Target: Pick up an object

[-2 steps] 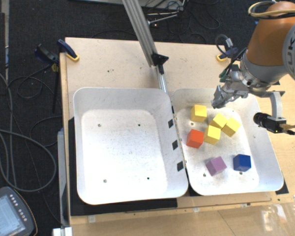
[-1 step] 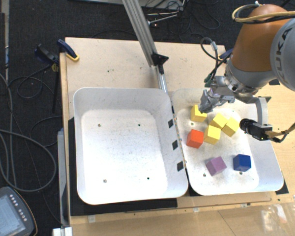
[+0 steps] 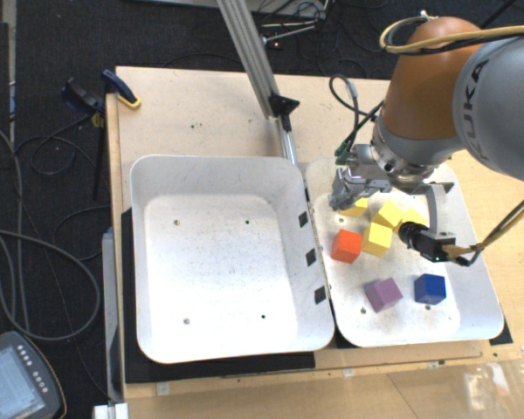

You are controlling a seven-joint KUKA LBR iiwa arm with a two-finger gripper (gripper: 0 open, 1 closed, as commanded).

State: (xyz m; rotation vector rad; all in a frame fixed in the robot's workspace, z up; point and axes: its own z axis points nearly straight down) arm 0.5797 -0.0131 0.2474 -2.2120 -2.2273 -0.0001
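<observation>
Five cubes in right bin [image 3: 472, 321], all placed off orange cube [image 3: 347, 246]: yellow pair [image 3: 382, 225] just right, purple [image 3: 383, 293] and blue [image 3: 430, 289] below-right. Pincer [image 3: 348, 195] low, just above orange cube; grip state impossible to tell.

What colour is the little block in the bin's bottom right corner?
Blue: the small blue cube in the right white bin, seen from the camera view.

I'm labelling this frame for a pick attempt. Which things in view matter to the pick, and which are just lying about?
Job:
tool
yellow blocks
orange block
purple block
blue block
right bin

Lying about:
left bin
blue-and-yellow clamp
</observation>
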